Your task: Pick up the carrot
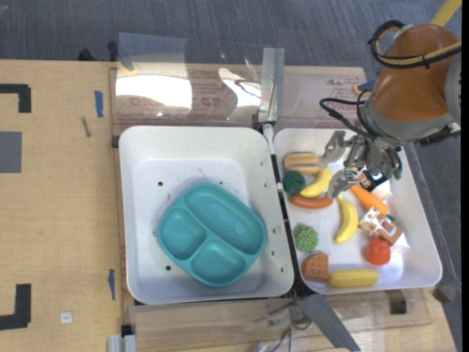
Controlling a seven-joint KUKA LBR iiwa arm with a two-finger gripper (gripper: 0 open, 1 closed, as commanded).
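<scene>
Camera view | fingers — spread open, gripping nothing | carrot just beside — right bin

No legible text (perhaps too small)

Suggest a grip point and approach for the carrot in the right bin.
Grip the carrot mid-body, across its narrow width, coming from above. It lies flat and slanted, thick end toward the hand, tip running toward the toy at its lower right. A banana lies close on its left, so clearance looks tight.
</scene>
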